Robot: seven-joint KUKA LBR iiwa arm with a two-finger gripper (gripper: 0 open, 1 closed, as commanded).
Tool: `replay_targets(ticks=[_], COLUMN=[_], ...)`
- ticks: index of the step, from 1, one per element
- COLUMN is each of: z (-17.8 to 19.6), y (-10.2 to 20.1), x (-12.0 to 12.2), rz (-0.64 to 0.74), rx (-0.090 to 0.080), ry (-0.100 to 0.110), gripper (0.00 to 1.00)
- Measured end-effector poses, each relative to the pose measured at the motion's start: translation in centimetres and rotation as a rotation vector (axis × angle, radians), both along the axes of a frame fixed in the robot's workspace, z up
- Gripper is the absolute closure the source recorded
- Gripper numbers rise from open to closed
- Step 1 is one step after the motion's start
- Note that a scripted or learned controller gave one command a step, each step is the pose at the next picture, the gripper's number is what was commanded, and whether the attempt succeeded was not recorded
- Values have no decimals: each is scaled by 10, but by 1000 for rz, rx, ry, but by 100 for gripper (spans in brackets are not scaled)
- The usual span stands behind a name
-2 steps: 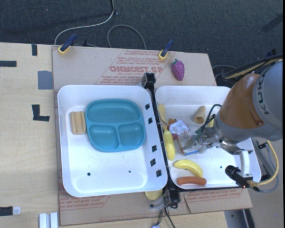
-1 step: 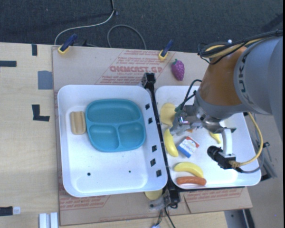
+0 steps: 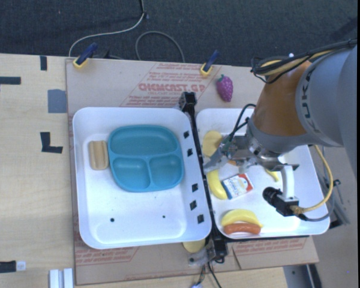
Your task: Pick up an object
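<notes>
You have the arm (image 3: 300,107) reaching over the right bin (image 3: 315,179), with its gripper (image 3: 228,155) low near the bin's left wall; from this angle you cannot tell what state the hand is in, and nothing can be seen held. The likely targets lie close together beneath it: a yellow piece (image 3: 212,141) near the divider, a second yellow piece (image 3: 216,186) just below, and a small white carton (image 3: 236,186) touching or nearly touching that second piece. The main risk is this crowding: a descent here could catch two things at once, or push one against the wall so it slips away. The divider (image 3: 195,161) between the bins sits just beside the gripper, so a small drift left could strike it. A hot dog in a bun (image 3: 240,222) rests near the front wall, apart from the cluster and probably easier to take. The left bin (image 3: 84,179) holds a blue sectioned plate (image 3: 146,158) and a tan block (image 3: 98,155), well clear. A purple bunch of grapes (image 3: 225,87) lies on the board behind the bins.
</notes>
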State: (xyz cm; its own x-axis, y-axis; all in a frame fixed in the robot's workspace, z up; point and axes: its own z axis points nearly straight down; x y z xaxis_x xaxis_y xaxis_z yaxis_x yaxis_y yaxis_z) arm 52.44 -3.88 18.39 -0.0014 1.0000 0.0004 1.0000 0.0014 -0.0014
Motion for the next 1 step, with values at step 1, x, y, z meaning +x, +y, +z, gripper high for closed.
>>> replay_targets(ticks=[1], z=[0], y=[-33], x=[64], rz=[-1], rx=[-3], ry=[-4], gripper=[0])
